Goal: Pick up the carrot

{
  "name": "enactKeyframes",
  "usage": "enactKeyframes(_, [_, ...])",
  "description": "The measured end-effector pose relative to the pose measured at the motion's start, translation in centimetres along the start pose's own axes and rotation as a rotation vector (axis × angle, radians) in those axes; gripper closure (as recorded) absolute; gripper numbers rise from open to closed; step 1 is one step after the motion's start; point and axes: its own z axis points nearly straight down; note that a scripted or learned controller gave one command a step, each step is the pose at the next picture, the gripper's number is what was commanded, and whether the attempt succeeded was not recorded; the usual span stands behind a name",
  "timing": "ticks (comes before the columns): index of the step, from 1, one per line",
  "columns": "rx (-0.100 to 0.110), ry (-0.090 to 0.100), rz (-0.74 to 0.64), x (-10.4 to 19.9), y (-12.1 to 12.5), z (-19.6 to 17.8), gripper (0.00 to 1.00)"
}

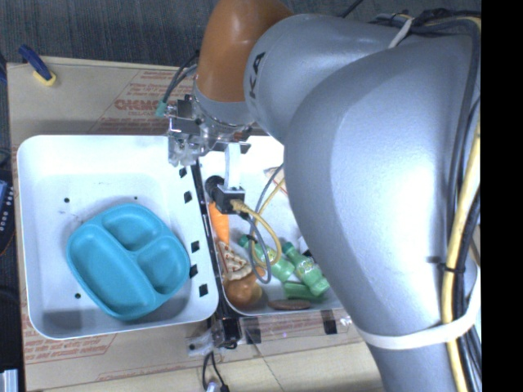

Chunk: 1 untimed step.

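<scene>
The orange carrot [219, 223] lies lengthwise in the right bin [265, 149], close against the wall it shares with the left bin. My gripper [194, 147] hangs over the far end of that dividing wall, a short way beyond the carrot's far tip and apart from it. The carrot rests on the bin floor with nothing gripping it. The grey arm covers most of the right bin.
Near the carrot's front end lie a toy pizza slice [233, 260], a brown round item [242, 291] and green pieces [292, 269]. A blue divided plate [127, 256] sits in the left bin [49, 170]. A blue-and-yellow object [37, 65] lies at the far left.
</scene>
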Motion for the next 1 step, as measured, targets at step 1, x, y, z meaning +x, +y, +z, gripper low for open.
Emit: enactKeyframes(1, [-0.002, 0.001, -0.133, 7.64, 1.10, -5.17, 1.00])
